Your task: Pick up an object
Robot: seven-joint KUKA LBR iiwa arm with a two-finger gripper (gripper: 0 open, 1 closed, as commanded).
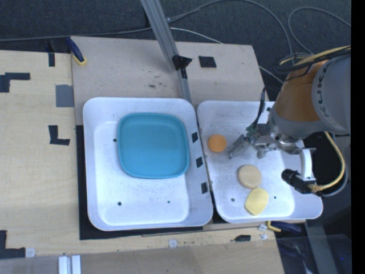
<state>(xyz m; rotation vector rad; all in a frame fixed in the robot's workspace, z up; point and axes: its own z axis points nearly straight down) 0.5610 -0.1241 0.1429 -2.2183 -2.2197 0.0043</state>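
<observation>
In the right bin (228, 116) lie three small objects: an orange ball (217, 143) near the left wall, a cream round piece (249, 176) in the middle, and a yellow piece (257, 201) near the front. My gripper (248, 150) hangs over the bin's middle, to the right of the orange ball and just above the cream piece. Its fingers (235, 149) are spread and I see nothing between them. The grey arm with its orange band (299, 99) comes in from the right.
The left bin (102, 210) holds a light blue square plate (153, 144). A slanted metal pole (165, 33) rises behind the bins. Cables run over the dark floor at the back and beside the right bin.
</observation>
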